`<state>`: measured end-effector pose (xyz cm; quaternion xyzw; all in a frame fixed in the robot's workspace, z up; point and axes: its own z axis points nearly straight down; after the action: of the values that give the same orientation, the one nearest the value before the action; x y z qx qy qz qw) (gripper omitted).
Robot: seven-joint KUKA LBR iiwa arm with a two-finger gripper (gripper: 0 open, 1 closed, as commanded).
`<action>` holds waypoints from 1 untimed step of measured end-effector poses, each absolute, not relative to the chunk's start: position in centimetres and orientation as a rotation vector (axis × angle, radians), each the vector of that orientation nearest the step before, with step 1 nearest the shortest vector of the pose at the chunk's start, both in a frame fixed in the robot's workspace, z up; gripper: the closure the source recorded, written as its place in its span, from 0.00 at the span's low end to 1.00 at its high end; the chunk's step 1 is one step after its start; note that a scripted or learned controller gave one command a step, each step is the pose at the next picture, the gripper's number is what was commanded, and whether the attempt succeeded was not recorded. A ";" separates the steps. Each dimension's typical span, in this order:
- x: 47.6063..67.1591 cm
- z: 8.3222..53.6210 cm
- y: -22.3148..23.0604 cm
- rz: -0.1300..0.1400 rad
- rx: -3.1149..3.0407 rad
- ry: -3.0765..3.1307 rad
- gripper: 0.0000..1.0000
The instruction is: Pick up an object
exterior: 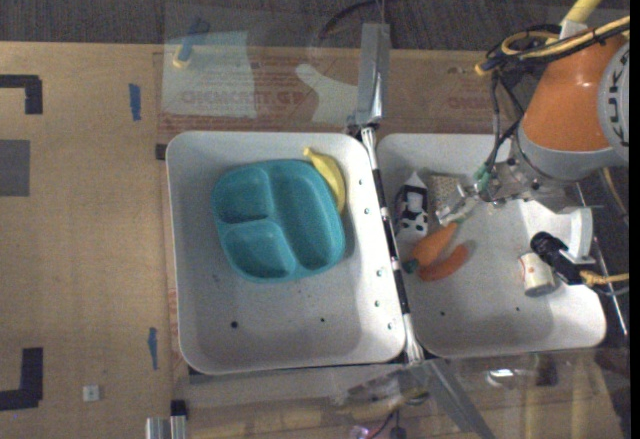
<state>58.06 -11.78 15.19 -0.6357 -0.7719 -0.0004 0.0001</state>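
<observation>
My gripper hangs low over the upper middle of the right bin, reaching in from the right. Just below and left of its tip lies an orange carrot, slanted, its upper end close to the gripper. A reddish-orange sausage-shaped piece lies against the carrot's lower side. A small black-and-white toy stands to the left of the gripper, near the bin's left wall. A grey textured piece sits beside the gripper tip. Nothing is visibly held.
The left bin holds a teal divided plate with a yellow banana at its upper right edge. A small white cup-like object lies at the right side of the right bin. A metal divider separates the bins.
</observation>
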 end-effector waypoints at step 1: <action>58.0 15.2 -11.8 -0.001 -1.997 -2.425 0.00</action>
<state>58.05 -11.81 15.17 -0.6358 -0.7719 -0.0002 0.0001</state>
